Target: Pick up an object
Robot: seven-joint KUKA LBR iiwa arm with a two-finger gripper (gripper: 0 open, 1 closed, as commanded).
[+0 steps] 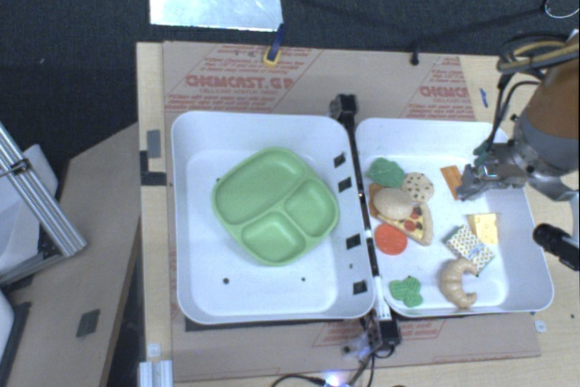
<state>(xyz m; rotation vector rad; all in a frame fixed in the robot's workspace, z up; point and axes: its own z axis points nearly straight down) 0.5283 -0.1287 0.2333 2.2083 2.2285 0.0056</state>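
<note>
The right bin (517,285) holds several toy foods. A green leafy piece (387,170), a speckled cookie (418,187), a tan bread roll (390,201), a pizza slice (420,225) and a red slice (391,238) lie at its left. A croissant (458,281), a checkered cracker (467,244), a yellow cheese wedge (485,227) and a green piece (405,289) lie nearer the front. My gripper (473,182) hangs low over the bin's right middle, just right of an orange piece (450,177) and above the cheese wedge. Nothing shows held in it.
The left bin (195,285) carries a green divided plate (275,206). A black divider (358,195) runs between the two bins. The arm's grey body with its orange band (553,118) covers the right bin's far right corner. A dark part (557,245) juts in at the right.
</note>
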